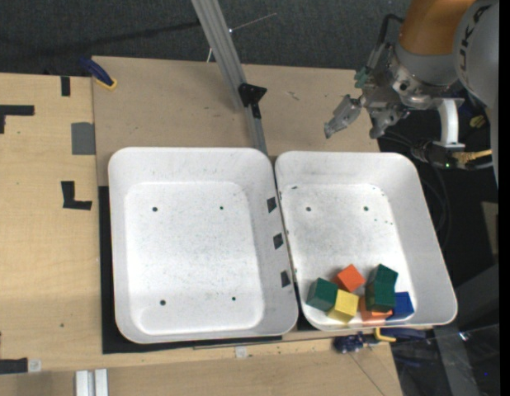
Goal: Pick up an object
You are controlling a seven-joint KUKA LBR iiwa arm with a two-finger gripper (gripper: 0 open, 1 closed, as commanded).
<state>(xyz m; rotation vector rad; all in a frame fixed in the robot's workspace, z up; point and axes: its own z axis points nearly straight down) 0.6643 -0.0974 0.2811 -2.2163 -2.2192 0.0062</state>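
Several small blocks lie huddled in the near right corner of the right bin (420, 188): a green block (323, 294), an orange block (350, 277), a dark green block (384, 281), a yellow block (346, 304) and a blue block (401, 304). My gripper (361, 124) hangs high above the bench just beyond the right bin's far rim, well away from the blocks. Its fingers are spread open with nothing between them.
The left bin (123, 221) sits beside the right one, the two rims touching in the middle. A slanted metal pole (230, 52) ends at a black bracket near the bins' far junction. Black tape marks lie on the wooden bench at the left.
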